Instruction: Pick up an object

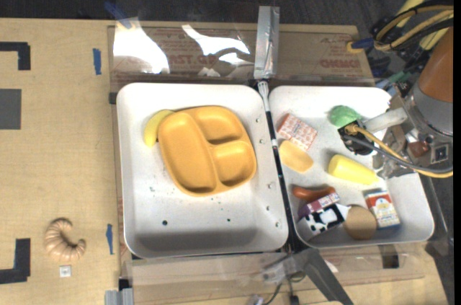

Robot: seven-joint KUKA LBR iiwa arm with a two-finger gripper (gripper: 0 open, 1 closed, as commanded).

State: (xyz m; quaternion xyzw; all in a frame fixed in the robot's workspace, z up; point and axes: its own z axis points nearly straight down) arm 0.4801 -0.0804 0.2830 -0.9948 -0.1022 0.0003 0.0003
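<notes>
Wooden bench w/ two white bins. Gripper (398, 152) sits low at right edge of right bin (426, 226), near yellow block (351, 169) and green lump (344, 115). Can't tell its grip state; nothing visibly held. Pick prob. not done: grasp + lift remain.

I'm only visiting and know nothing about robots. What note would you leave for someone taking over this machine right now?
Gripper: over the right bin's right side, near the green toy and yellow block; no object seen in it.
Left bin: orange divided tray lying partly on a banana.
Done: nothing picked up yet.
Left: grasp one object and lift it.
</notes>
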